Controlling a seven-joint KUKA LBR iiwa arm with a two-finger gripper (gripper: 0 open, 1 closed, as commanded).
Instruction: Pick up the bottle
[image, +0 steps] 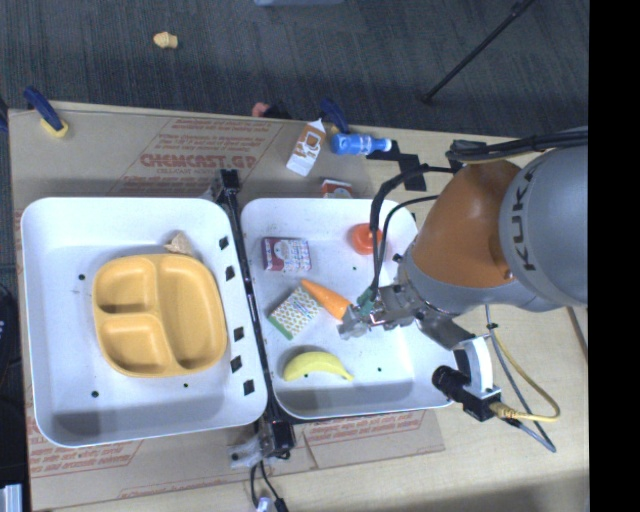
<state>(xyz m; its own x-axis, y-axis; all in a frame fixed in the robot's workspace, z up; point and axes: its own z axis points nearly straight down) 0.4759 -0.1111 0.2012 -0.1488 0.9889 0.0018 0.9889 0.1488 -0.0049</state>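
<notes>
Presently, the bench (150, 140) carries two shallow white bins side by side, a left bin (40, 330) and a right bin (400, 395). The arm (500, 235), grey with an orange band, reaches in from the right and hangs over the right bin's right half. A yellow divided tray (158, 312) lies in the middle of the left bin, with a small tan object (178, 241) touching its upper edge.

In the right bin, a banana (315, 366) lies near the lower wall, a carrot (325, 296) sits tilted at centre, a patterned packet (295, 313) lies just beside the carrot on its left, and a small red carton (287, 255) rests above them. An orange round item (362, 238) sits near the upper wall, partly hidden by the arm.

The gripper (358, 318) is low, just beside the carrot's right end (whether it is clenched or released I cannot tell).

The bottle (355, 145), blue, lies on its side on the bench, beyond the right bin's upper wall and well apart from the gripper. A small white carton (306, 148) lies just left of it.
</notes>
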